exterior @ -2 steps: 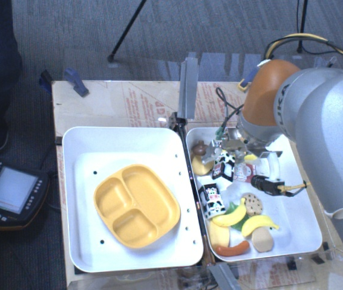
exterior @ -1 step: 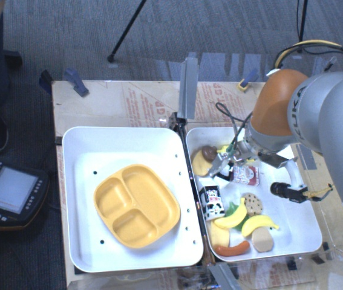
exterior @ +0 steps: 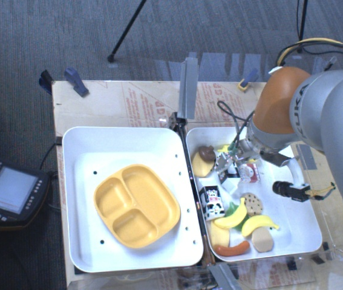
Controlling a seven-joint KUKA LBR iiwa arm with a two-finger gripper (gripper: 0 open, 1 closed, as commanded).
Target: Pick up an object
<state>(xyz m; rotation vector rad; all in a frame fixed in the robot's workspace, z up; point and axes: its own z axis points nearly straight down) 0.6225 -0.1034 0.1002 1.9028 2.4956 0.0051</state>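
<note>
The claw [exterior: 231,165] hangs low over the upper left of the right bin [exterior: 304,231], among the toy food; whether it is apart or together I cannot tell, and nothing shows as gripped. Just beside it lie a brown-capped piece [exterior: 205,154] and a red-and-white packet [exterior: 250,173]. Below it stands a small cow-print carton [exterior: 212,202], then a cookie [exterior: 253,203], two bananas [exterior: 231,217], a sausage [exterior: 239,248] and a tan round [exterior: 262,240], crowded and partly touching. These look like light, stiff plastic toys, smooth and likely slippery; the carton's flat sides seem the surest place to pinch, the bananas best across the middle. The arm [exterior: 316,110] comes in from the right, orange band [exterior: 280,101] above the wrist, bent steeply down into the bin. The left bin [exterior: 77,162] holds a yellow tray [exterior: 136,205]. Both bins sit on the worktop [exterior: 129,104].
</note>
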